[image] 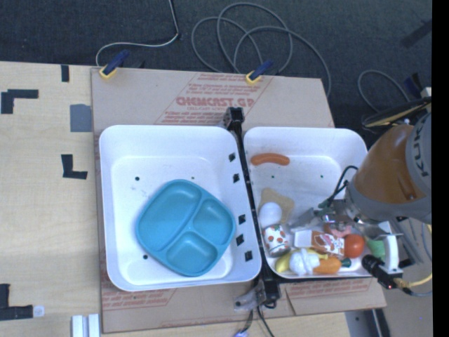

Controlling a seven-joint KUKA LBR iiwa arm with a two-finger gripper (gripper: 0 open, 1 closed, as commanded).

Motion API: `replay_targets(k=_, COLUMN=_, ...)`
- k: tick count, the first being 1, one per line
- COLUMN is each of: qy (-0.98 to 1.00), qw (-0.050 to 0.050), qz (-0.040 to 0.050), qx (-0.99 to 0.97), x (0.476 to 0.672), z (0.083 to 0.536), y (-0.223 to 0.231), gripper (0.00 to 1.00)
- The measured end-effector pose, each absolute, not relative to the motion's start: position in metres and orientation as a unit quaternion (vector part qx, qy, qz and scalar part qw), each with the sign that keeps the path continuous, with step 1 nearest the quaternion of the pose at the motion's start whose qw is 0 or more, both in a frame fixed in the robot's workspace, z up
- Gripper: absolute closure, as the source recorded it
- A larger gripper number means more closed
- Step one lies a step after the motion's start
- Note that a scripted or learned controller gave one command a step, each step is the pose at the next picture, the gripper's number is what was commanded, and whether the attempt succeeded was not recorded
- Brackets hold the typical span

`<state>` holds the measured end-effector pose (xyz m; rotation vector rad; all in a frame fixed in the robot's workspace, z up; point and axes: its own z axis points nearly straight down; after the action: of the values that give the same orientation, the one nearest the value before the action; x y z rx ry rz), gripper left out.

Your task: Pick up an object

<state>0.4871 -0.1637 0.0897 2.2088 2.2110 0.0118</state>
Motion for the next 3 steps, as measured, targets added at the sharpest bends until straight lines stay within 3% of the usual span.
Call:
replay_targets(k=1, qy=0.707, qw=0.006, qz=0.0018, qx=0.707, x=0.486, z=0.208, y=-0.196, gripper=0.0)
replay_targets(k=2, qy=0.709, qw=-0.003, qz=-0.0009, qx=0.705, x=0.517, z=0.135, y=-0.139, gripper=0.0)
replay_targets(k=3, qy=0.706, qw=0.0, qz=-0.0008, qx=0.708, x=0.494, z=0.155, y=-0.207, gripper=0.0)
